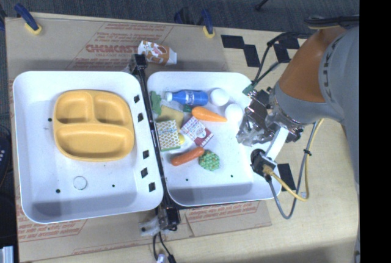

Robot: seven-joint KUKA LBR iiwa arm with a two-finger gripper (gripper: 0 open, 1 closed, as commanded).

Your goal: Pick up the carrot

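Seen from above: tapered orange carrot (209,114) lying centre-right of frame in the right white bin (238,185), between white egg (233,112) and blue bottle (188,97). Gripper (252,132) at right-hand rim, claw state indiscernible. Risk: nudging egg, or grabbing similar orange-red sausage (187,156) below.

The gripper (249,132) hangs over the right wall of the right bin (201,194), and its fingers are lost in a blur of grey metal, too small and cluttered to tell apart. Left of the carrot (209,114), the blue bottle (187,97) covers the top of a green item (156,101) whose kind is unclear; it might be a leafy vegetable. Below the carrot, the print on the small packet (195,129) is too fine to read
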